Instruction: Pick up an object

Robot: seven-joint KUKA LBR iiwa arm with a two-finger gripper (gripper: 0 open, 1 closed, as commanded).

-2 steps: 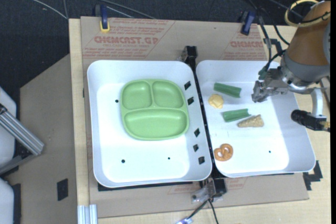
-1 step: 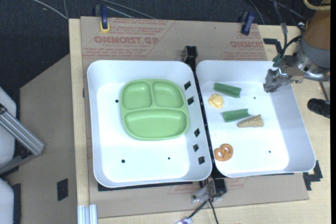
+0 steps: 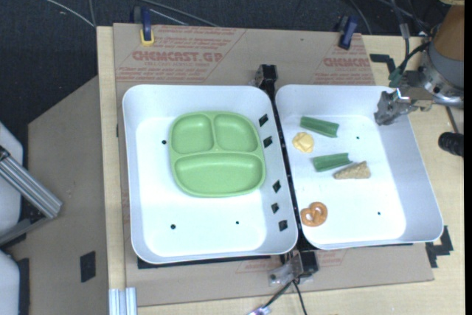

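Two white bins (image 3: 147, 181) on cardboard-topped bench (image 3: 221, 40)

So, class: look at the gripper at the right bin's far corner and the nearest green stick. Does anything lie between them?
Nothing visible does. The gripper hangs over the right bin's upper right edge, and the nearer green stick lies to its left with bare white bin floor between. The yellow piece sits beyond the stick, out of the way.

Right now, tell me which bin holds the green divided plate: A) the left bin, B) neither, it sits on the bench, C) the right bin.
A: the green divided plate lies flat inside the left bin, apart from the food pieces in the right bin.
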